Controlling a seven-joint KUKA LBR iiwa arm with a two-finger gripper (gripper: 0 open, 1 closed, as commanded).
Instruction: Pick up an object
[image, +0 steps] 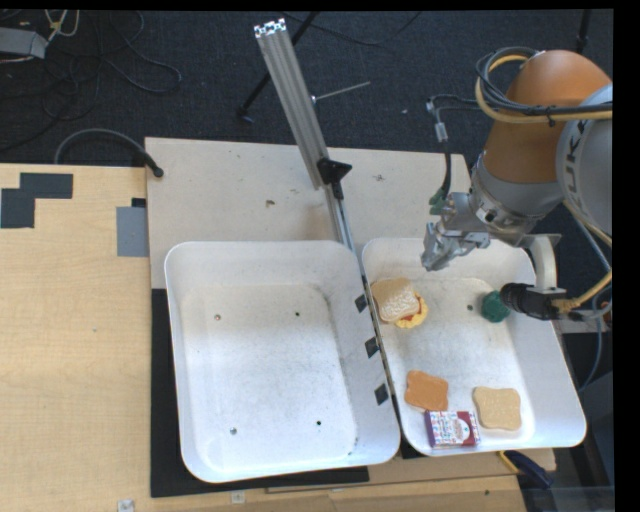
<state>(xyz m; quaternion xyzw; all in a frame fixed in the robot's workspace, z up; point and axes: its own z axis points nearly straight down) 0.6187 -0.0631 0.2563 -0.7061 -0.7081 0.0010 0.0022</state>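
The gripper (440, 258) hangs over the far end of the right bin (560, 400), fingers pointing down with nothing between them; whether those fingers are spread or pressed together cannot be told from this slanted view. The nearest candidate is the toy sandwich (398, 301), lying flat on the bin floor close to the wall shared with the left bin (190, 300), a little nearer the camera than the gripper and to its left in the view, apart from it. It looks like a light, stiff plastic stack of bread with filling showing at one edge; a pinch across its short width, from above, would probably serve best, though its smooth faces may slip and the bin wall beside it leaves little room for a finger on that side. Further down the same bin lie an orange slice (427, 390), a bread slice (497, 408) and a small printed carton (450, 429), the carton just beside both; all are thin and flat, hard to get under. A green round piece (494, 306) sits near the right rim.
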